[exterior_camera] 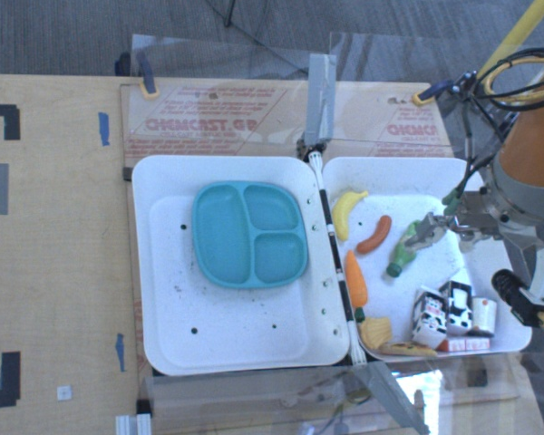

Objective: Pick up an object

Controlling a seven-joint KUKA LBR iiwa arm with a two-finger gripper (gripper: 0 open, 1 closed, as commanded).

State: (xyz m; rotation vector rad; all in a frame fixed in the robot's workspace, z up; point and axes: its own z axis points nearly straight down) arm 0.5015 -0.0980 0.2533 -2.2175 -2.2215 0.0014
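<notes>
Green bottle lies on its side in the right bin, neck end toward the bin's far right, and the gripper sits right at that upper end, touching or nearly so. Fingers look spread a bit, w/ the bottle tip at or just under them, but can't say it's actually clamped betw. them, so no claim of a hold yet.

Judgement: this is the close-in step. To do it well, fingers should straddle the bottle across its narrow width, not along its length, and go low enough to catch the body rather than the slippery tip. Red sausage is just beside the bottle on the left; banana and carrot near the divider; all apart enough not to get nipped. Cow-print cartons sit near the front corner, well clear.

Left bin holds a teal divided plate.

Writing: cardboard behind the bins has red print, approx. "CHEMCAST GP", repeated partly behind the right bin. Carton labels too small to read.
</notes>
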